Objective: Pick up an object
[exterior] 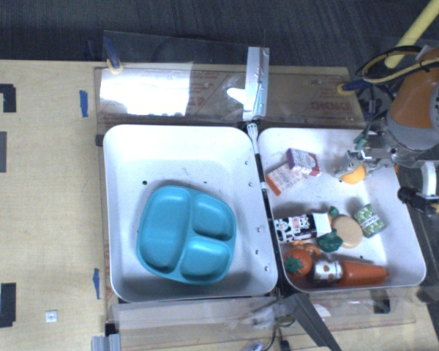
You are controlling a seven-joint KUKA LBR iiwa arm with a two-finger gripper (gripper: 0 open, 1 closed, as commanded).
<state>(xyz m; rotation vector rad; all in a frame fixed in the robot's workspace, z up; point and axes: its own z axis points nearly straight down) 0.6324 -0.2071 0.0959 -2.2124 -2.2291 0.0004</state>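
At the far right corner of the right-hand shallow white bin [413, 265], the two-finger gripper [364, 156] is seen just above a small yellow-orange rounded object [353, 173]. Whether anything is gripped, or how far it is opened, cannot be told. No lift is evident yet. No writing can be read.

One fixed overhead camera looks down slantwise on both white bins [117, 218].
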